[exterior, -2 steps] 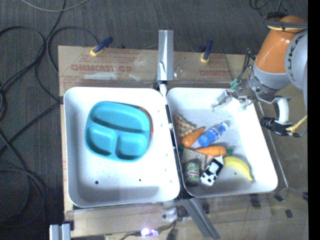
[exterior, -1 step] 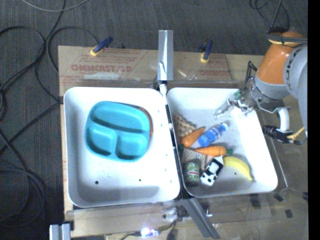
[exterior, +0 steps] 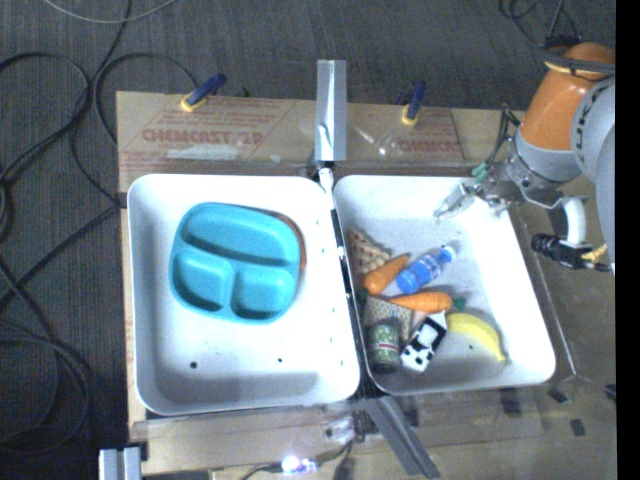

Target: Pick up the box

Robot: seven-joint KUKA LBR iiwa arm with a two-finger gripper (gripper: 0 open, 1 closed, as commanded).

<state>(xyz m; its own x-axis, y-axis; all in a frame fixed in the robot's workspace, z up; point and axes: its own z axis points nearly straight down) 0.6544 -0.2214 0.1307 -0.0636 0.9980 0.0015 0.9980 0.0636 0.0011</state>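
A: Starting with the biggest things, two white bins are sitting side by side. The left bin (exterior: 150, 298) is holding a blue tray (exterior: 237, 260). The right bin (exterior: 525, 298) is carrying a heap of small items towards its 7 o'clock corner.

B: And the arm (exterior: 565, 108)?

A: It is reaching in at the right bin's 1 o'clock corner. The gripper (exterior: 458, 202) is hanging over bare bin floor, well apart from the heap. Its two fingers are showing a gap and nothing is lying between them, so the jaws are looking open.

B: What is lying in the heap?

A: A banana (exterior: 478, 334) at 5 o'clock, two carrots (exterior: 424, 301), a bottle (exterior: 424, 267), a can (exterior: 383, 344), and a waffle-patterned piece (exterior: 366, 251) against the left wall.

B: Where is the box?

A: The box (exterior: 426, 341) is the small black-and-white carton at the bin's 6 o'clock, wedged between the can and the banana, touching or nearly touching both, just below the lower carrot.

B: How is it likely handling?

A: Judging by looks, it is light and fairly stiff, though thin card may be crushing under hard pressure. Its smooth printed faces may be slipping. The best hold is probably across its two free flat sides, fingers coming straight down, since the neighbours are crowding the other sides.
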